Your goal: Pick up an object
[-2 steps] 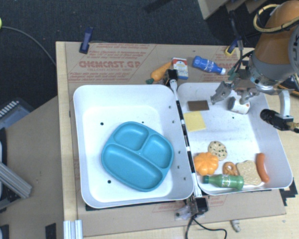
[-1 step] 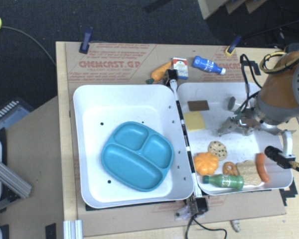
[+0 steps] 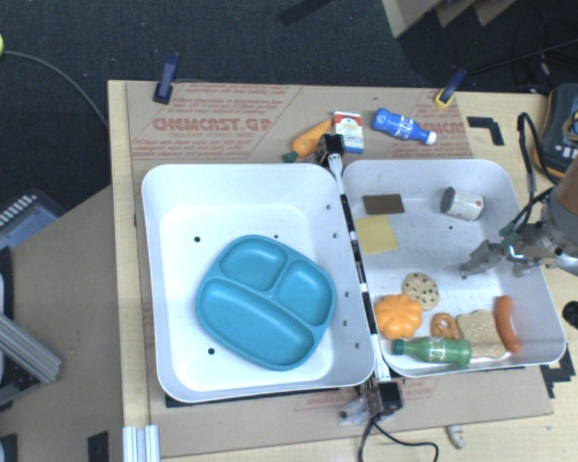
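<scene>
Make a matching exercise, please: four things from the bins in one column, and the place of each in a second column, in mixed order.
Things:
1. blue tray
2. green bottle
3. brown square
4. sausage

Places:
A. far part of the right bin, close to the divider
B. near edge of the right bin, lying on its side
C. middle of the left bin
D. near right corner of the right bin, beside the bread

Pairs: 1-C, 2-B, 3-A, 4-D
</scene>
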Robot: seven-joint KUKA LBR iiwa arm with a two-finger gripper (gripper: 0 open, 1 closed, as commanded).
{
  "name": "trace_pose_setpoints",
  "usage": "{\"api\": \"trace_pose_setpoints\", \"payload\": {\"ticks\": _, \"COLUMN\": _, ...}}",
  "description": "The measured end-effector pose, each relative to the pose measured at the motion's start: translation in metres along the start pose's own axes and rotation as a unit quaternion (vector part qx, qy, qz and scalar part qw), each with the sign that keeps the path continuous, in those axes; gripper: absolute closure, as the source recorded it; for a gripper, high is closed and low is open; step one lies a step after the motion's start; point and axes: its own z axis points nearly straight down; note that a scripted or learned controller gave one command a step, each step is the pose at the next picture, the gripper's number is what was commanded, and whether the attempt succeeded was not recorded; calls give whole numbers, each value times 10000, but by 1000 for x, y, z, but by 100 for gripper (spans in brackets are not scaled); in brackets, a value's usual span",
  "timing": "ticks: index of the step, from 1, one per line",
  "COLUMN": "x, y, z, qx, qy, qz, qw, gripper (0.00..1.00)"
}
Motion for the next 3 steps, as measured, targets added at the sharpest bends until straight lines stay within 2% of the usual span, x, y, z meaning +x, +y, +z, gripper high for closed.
{"api": "trace_pose_setpoints", "payload": {"ticks": 1, "x": 69, "y": 30, "z": 61, "qx": 7, "qy": 16, "qz": -20, "qw": 10000, "gripper": 0}}
{"api": "trace_pose_setpoints", "payload": {"ticks": 2, "x": 67, "y": 30, "z": 51, "qx": -6, "qy": 3, "qz": -9, "qw": 10000, "gripper": 100}}
{"api": "trace_pose_setpoints", "payload": {"ticks": 3, "x": 141, "y": 59, "z": -41, "qx": -19, "qy": 7, "qz": -21, "qw": 10000, "gripper": 100}}
